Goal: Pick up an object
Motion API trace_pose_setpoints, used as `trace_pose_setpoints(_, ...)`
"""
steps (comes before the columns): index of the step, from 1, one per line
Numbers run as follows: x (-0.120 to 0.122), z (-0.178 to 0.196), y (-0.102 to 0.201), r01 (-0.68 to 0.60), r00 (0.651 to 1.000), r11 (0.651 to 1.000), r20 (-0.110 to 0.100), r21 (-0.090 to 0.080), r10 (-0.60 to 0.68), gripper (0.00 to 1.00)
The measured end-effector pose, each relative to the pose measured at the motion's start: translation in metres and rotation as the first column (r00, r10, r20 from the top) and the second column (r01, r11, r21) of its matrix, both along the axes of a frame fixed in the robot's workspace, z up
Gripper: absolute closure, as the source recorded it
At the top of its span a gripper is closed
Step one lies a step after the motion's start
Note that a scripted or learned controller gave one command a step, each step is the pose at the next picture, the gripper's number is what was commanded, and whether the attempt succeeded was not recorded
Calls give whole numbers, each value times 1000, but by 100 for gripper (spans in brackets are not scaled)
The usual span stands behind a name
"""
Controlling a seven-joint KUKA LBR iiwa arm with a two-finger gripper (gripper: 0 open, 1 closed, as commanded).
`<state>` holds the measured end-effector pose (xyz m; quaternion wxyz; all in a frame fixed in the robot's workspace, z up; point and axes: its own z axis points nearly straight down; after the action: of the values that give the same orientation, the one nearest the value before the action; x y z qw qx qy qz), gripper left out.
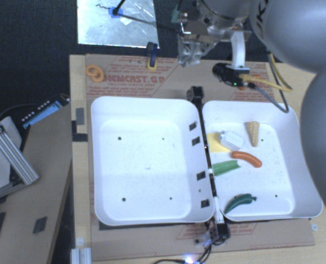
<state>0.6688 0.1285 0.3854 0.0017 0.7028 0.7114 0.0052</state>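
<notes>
The right bin (294,164) holds several small objects: a tan cone (253,132), a white block over a yellow piece (230,140), an orange sausage (247,158), a light green piece (225,167) and a dark green pepper (238,201). My gripper (189,54) hangs high at the top of the view, above the cardboard behind the bins, well clear of all these objects. Nothing is visible between its fingers.
The left bin (146,158) sits beside the right one, joined by a black-clipped divider (204,153). An orange ring (94,72) and a blue-yellow clamp (151,56) lie on the cardboard at the back. The grey arm (300,26) covers the upper right.
</notes>
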Motion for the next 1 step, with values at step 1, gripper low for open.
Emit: trace_pose_setpoints(1,-2,-62,99,-1,1000,1000,-13,-2,1,100)
